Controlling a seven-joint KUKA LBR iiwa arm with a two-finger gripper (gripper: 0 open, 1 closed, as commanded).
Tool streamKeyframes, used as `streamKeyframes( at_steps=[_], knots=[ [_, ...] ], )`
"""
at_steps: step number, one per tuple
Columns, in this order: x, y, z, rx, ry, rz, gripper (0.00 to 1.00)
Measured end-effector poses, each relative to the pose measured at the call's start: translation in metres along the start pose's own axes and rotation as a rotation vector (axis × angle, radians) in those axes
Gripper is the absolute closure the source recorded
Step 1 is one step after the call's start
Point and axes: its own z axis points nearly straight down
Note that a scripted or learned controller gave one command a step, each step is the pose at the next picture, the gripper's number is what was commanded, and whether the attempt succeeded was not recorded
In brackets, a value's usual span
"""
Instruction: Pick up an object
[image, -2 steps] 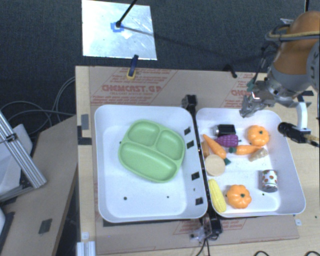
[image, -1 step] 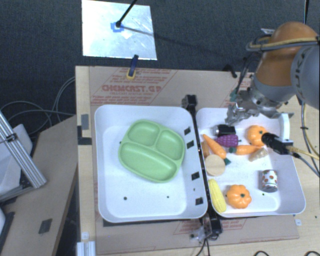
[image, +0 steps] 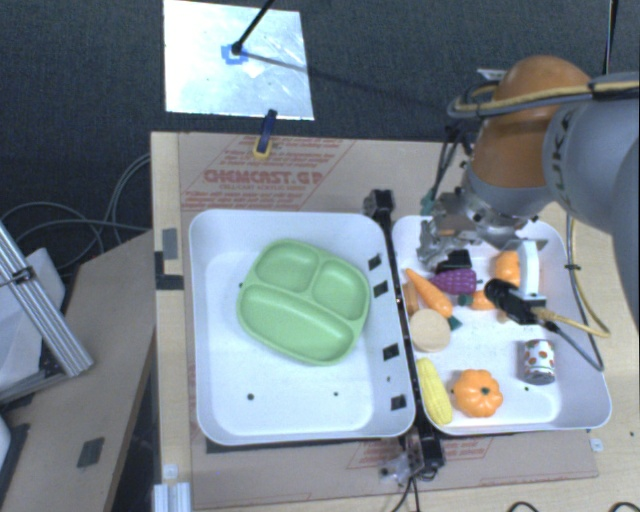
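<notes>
Purple grape bunch (image: 457, 281) flat in right bin's (image: 580, 400) upper part, beside carrot (image: 432, 292).

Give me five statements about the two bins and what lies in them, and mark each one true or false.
1. The green divided plate lies in the left bin. True.
2. The corn cob lies on the green divided plate. False: it lies in the right bin, along its left wall.
3. The small pumpkin sits right beside the corn cob. True.
4. The gripper hangs over the left bin. False: it is over the back of the right bin, close above the purple toy.
5. The carrot lies in the right bin. True.
</notes>
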Motion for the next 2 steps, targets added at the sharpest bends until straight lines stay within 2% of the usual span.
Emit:
streamKeyframes(
  at_steps=[1, 2],
  knots=[
    [0.038, -0.022, 0.001, 0.001, 0.001, 0.0, 1.0],
    [0.082, -0.055, -0.008, 0.001, 0.001, -0.001, 1.0]
  ],
)
